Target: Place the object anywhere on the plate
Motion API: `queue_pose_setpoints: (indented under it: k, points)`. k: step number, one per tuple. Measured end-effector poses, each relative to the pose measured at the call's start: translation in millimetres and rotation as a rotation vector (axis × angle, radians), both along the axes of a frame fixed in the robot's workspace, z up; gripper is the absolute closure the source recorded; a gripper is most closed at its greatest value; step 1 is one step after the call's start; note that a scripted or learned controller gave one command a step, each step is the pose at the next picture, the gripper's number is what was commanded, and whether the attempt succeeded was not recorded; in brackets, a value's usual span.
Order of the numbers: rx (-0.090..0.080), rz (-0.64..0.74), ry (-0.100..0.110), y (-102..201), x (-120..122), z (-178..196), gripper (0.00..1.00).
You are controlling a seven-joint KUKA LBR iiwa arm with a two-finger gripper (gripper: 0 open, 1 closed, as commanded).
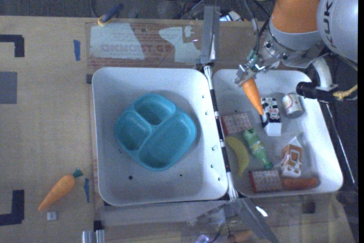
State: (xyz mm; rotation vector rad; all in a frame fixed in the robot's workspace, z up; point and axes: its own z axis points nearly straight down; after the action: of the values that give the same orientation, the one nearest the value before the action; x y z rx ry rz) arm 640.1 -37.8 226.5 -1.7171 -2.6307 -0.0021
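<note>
Arm: grey with an orange band, entering from 2 o'clock, wrist over the far left corner of the right bin (pixel 333 139).
End effector (pixel 248 78): pointed down at the right bin's 11 o'clock corner, fingers closed on the thick upper end of an orange carrot (pixel 253 96).
Carrot: hanging tilted, its tip pointing toward 5 o'clock, just beside a black-and-white carton (pixel 271 111).
Plate (pixel 155 131): blue, three compartments, lying in the middle of the left bin (pixel 108 88), well apart from the carrot.
Right bin contents: small can (pixel 292 104) at 1 o'clock; green bottle (pixel 257 148) and yellow banana (pixel 238 154) near the centre; red-patterned packet (pixel 236 123) above the banana; orange-and-white box (pixel 291 160), another red packet (pixel 265 180) and a red-orange item (pixel 300 182) along the 5 o'clock edge.
Bench (pixel 45 139): a second carrot (pixel 57 190) lies at 8 o'clock, outside both bins.
</note>
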Motion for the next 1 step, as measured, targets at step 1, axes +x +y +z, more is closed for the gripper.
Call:
queue_pose_setpoints:
  k: [1]
  points:
    - [0.000,0.199,0.004,53.9,-95.0,-29.9,1.00]
